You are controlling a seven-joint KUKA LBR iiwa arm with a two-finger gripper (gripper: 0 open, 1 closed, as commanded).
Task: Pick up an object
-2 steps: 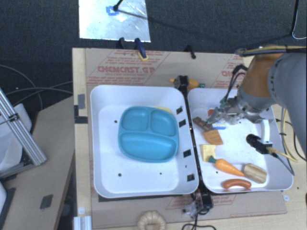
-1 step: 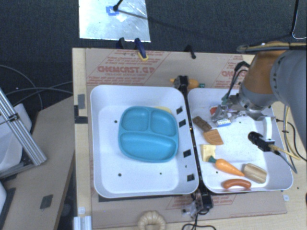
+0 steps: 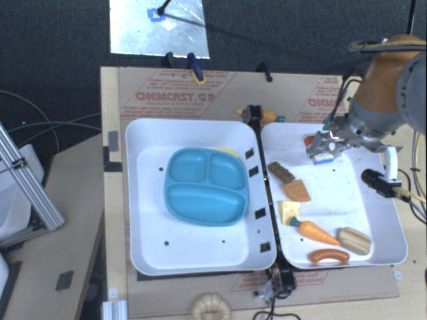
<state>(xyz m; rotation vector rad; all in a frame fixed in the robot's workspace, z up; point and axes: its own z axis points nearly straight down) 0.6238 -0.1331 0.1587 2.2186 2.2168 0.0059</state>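
No single object is fixed by the task, so the toy foods scattered in the right bin (image 3: 400, 245) are taken as the candidates: a carrot (image 3: 315, 231) lies near the bin's left wall with its long axis running from far-left to near-right, its orange tip pointing right and toward the near edge; a sausage (image 3: 327, 256) lies just nearer, its length roughly left to right; a bread roll (image 3: 354, 240) rests beside both. Farther back, a chocolate bar (image 3: 281, 173) and a wedge of pastry (image 3: 297, 191) are set slantwise. The end effector (image 3: 325, 148) is positioned low over the far part of this bin, apparently for a descent there; whether it is open or closed cannot be told. In the left bin (image 3: 143, 199) a blue divided plate (image 3: 205, 185) is kept apart from the foods.
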